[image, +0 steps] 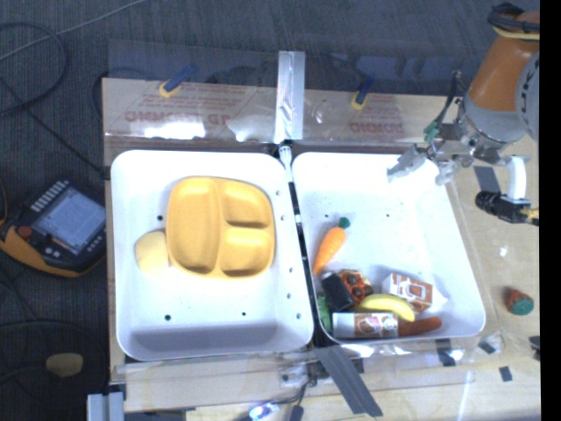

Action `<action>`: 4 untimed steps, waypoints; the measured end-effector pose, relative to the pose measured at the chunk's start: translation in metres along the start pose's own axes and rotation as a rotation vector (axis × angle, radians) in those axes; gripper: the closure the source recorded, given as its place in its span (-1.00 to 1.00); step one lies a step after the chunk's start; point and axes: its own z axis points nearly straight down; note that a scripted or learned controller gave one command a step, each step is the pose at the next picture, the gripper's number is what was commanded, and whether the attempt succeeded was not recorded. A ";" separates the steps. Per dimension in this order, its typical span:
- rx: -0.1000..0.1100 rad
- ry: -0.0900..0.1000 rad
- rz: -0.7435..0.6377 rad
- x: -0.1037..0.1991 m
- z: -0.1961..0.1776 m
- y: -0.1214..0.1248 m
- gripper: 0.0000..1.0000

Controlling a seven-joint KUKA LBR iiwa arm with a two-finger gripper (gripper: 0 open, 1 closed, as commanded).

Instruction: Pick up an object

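two shallow white bins sit side by side on the bench. the left bin (131,323) carries a yellow compartment tray (219,224) near its middle and a pale round piece (151,253) touching the tray's left edge. the right bin (456,261) carries the likely pick candidates, crowded along its near edge: a toy carrot (330,246) lying aslant by the left wall, a banana (390,304), a small carton (410,289), a flat label-faced box (375,324), a red piece (428,325) and a dark item (337,289), most of them touching or overlapping. the gripper (419,160) hangs over the far right corner of the right bin, well apart from that cluster, with nothing between its fingers; how wide they stand cannot be told at this blur. judgement: the carrot lies clearest of its neighbours, looks light, rigid and smooth, hence prone to slip; it is best taken across its thick orange middle, square to its length. the clustered items risk a multiple or glancing grasp.
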 end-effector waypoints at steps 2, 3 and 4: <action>-0.009 -0.009 -0.175 0.087 0.105 0.019 -1.00; -0.011 -0.009 -0.176 0.087 0.094 0.020 1.00; -0.001 -0.005 -0.410 0.098 -0.038 -0.006 1.00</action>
